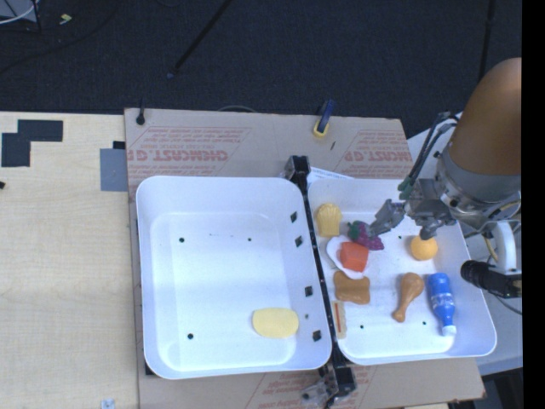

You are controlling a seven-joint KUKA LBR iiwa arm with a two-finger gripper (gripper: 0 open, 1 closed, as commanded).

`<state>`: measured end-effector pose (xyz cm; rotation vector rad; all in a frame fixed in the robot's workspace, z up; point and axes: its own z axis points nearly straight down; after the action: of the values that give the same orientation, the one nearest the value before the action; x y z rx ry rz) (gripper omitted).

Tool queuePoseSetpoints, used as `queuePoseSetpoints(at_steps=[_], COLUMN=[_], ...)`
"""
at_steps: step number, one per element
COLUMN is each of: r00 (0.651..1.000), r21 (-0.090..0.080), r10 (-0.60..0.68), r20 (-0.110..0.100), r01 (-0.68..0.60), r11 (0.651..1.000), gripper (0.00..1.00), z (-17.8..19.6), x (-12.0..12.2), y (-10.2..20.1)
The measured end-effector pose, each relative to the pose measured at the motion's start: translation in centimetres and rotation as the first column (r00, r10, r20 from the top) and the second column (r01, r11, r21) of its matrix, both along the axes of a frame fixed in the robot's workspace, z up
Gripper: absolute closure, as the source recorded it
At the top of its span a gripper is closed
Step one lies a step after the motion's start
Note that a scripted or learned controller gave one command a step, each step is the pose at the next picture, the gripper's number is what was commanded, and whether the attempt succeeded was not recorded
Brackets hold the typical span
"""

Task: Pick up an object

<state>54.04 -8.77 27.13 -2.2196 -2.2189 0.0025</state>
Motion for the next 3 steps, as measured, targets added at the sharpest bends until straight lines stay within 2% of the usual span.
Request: queuePoseSetpoints(at_steps=[1, 2, 3], r00=[1.0, 1.0, 1.0], r21=[-0.001, -0.001, 0.002], r10=[-0.003, 0.002, -0.005], r20=[-0.007, 0.003, 0.012], r01=[0.003, -0.002, 0.005], r11=[1.0, 1.0, 1.0], gripper=[0.0, 0.0, 1.0], z=[-8.7, -18.8, -16.7], x=[0.8, 4.3, 4.7], y=[-4.0, 0.2, -0.1])
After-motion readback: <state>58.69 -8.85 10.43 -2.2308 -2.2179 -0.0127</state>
